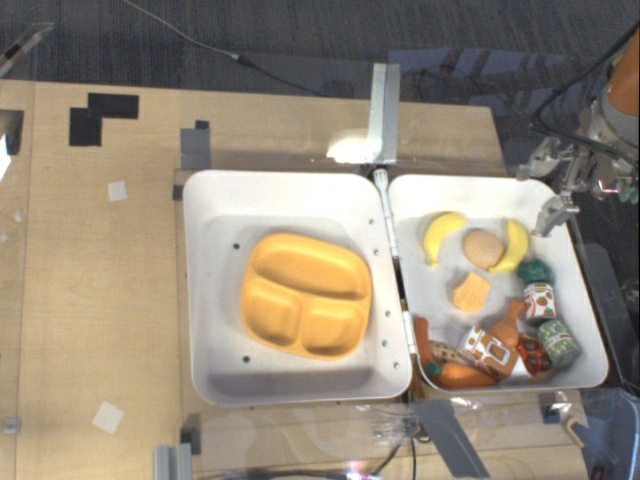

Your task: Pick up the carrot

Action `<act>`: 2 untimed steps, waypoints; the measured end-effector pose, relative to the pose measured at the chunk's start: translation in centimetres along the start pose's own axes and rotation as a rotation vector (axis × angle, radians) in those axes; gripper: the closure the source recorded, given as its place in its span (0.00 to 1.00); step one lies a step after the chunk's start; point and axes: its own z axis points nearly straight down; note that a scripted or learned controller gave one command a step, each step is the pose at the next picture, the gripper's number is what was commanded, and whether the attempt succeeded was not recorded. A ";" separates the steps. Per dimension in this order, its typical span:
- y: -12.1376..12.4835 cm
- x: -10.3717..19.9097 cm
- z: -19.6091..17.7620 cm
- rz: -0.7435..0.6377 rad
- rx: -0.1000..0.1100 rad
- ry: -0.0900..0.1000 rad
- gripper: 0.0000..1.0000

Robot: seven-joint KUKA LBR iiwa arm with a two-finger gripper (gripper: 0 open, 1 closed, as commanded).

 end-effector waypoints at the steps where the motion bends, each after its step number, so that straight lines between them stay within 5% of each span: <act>1: 5.3 5.6 7.7 -0.065 -0.004 0.005 0.00; 2: 7.3 5.3 14.9 -0.166 -0.001 -0.001 0.00</act>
